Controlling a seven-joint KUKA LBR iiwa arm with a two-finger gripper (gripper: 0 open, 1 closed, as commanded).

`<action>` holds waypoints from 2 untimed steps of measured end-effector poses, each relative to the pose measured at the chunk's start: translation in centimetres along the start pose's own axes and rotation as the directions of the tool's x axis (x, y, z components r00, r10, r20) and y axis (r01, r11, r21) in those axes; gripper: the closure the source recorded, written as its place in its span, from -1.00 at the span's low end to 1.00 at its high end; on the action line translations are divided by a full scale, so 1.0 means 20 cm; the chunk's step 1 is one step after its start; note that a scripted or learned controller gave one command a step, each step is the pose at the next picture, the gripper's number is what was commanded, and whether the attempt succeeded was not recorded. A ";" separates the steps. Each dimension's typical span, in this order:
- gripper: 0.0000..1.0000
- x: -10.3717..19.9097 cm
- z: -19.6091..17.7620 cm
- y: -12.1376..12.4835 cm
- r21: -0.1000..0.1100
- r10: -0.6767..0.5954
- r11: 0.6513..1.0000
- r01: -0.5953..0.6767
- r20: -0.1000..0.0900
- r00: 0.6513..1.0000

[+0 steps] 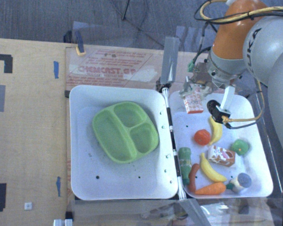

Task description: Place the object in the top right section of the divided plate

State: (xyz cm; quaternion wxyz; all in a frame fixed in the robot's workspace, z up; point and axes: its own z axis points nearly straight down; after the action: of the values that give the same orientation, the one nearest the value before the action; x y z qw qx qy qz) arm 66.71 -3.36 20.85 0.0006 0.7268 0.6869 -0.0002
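Grey arm with orange band (pixel 233 27) enters at the tabletop's far right corner. Pincer (pixel 198 92) sits over the far edge of the right white bin (pixel 262 154); a small white-and-red packet (pixel 193 103) lies directly below it, at its tip. Cannot tell whether the pincer is released, clenched, or grasping the packet.

Left white bin (pixel 78 154) carries the green three-section divided plastic plate (pixel 125 131), roughly at bin centre, slightly toward the far edge. All three sections bare.

Right bin contents:
- yellow toy banana (pixel 216 130) near bin centre, red tomato-like ball (pixel 202 136) just beside it
- white-and-red carton (pixel 222 156) between the two bananas
- second yellow banana (pixel 211 171) toward the near edge
- green round piece (pixel 240 147) by the right wall
- orange carrot (pixel 210 189) along the near edge
- green cylinder (pixel 184 159) and red chilli-shaped piece (pixel 193 175) by the left wall
- small grey-blue capped item (pixel 242 180) at the near right corner

Wooden tabletop (pixel 22 127) carries both bins.
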 end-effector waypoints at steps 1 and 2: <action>1.00 0.27 0.09 -0.28 0.002 -0.174 0.985 0.174 -0.002 0.985; 1.00 0.45 0.06 -0.50 0.002 -0.227 0.974 0.227 -0.002 0.974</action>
State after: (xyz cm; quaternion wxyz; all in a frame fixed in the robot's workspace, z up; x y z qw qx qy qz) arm 57.30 6.26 19.73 -0.0010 0.6434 0.7656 -0.0004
